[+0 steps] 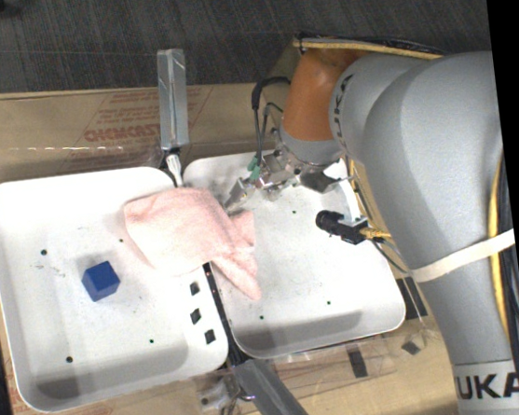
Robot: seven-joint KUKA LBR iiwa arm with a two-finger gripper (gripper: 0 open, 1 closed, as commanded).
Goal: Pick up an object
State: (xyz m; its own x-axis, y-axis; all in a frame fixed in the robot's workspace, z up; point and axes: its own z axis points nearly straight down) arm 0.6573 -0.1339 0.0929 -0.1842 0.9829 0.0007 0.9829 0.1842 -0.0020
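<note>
Cloth [185,228], soft, pink, rumpled, across both white bins [57,321]; end effector [240,192] beside it, state indiscernible.

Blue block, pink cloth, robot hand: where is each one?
blue block [101,279]: camera view, its top face.
pink cloth [182,228]: camera view, its wide middle.
hand [240,193]: camera view, its metal tip.

white left bin [27,305], white right bin [329,273]; cardboard sheet [43,125] beneath

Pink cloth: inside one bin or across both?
Across both: the pink cloth drapes over the divider, with part lying on each side.
</note>
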